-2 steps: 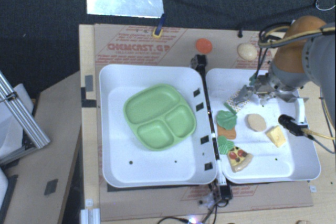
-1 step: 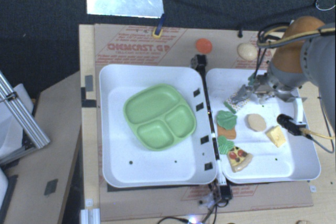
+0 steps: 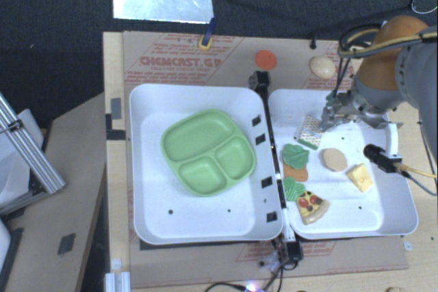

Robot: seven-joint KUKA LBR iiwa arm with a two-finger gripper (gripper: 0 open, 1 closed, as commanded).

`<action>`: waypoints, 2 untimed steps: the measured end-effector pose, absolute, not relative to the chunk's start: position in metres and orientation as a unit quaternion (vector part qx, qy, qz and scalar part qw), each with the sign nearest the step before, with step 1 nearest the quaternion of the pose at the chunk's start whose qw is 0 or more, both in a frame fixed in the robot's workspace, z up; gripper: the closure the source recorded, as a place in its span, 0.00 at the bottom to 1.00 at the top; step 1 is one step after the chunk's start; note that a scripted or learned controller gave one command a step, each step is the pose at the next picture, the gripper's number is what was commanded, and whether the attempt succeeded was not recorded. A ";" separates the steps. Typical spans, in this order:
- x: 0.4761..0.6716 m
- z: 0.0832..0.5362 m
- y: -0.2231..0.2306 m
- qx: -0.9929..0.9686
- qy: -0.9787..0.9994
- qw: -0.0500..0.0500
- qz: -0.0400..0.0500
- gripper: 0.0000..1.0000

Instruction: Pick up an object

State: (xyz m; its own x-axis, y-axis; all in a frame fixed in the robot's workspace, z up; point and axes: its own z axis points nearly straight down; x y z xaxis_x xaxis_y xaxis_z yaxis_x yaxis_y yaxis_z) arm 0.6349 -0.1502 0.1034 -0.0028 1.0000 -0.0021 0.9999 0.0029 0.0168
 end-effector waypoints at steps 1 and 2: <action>0.642 0.149 -0.148 0.705 0.709 0.003 0.002 1.00; 0.643 0.210 -0.156 0.706 0.708 0.004 0.002 1.00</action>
State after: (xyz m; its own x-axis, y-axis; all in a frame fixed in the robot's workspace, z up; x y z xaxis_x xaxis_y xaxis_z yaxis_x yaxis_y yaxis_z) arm 0.6431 -0.1565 0.2098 -0.0029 1.0000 -0.0021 1.0000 0.0029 0.0079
